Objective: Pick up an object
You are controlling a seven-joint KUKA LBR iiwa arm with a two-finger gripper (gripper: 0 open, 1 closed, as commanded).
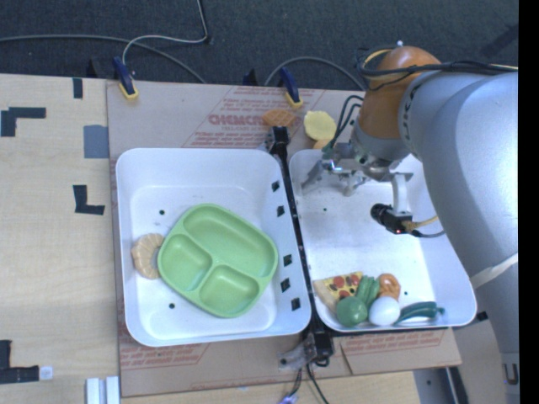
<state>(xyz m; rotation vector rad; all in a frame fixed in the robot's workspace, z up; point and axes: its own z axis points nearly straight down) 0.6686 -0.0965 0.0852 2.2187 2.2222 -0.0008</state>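
The hand (344, 172) hangs over the upper left part of the right bin (438, 268), below the arm's orange band (389, 99); whether it is wide or narrow cannot be told, and nothing shows in its grip. Just above and left of it, outside the bin on the cardboard (210, 124), lie two pieces: one yellow disc (320, 126) and one orange waffle-like piece (280, 118).

There are two white bins, side by side and touching at a black seam. In the right bin, five toy foods are heaped at the lower edge, well apart from the hand: one pizza slice (338, 286), one green pear (352, 311), one white egg (384, 311), one orange piece (388, 285) and one green pepper (418, 312) (the heap is tight, so a sixth, dark green stalk between pizza and egg may be part of another piece).

The left bin (139, 183) holds two things: one green tray (217, 260) with three compartments, lying flat in the middle, and one tan cookie (147, 255) touching the tray's left rim.

Two blue clamps (126, 81) pin the cardboard's upper edge to the desk (42, 293), one at upper left, one near the centre top. Cables cross the dark floor at the top of the frame.
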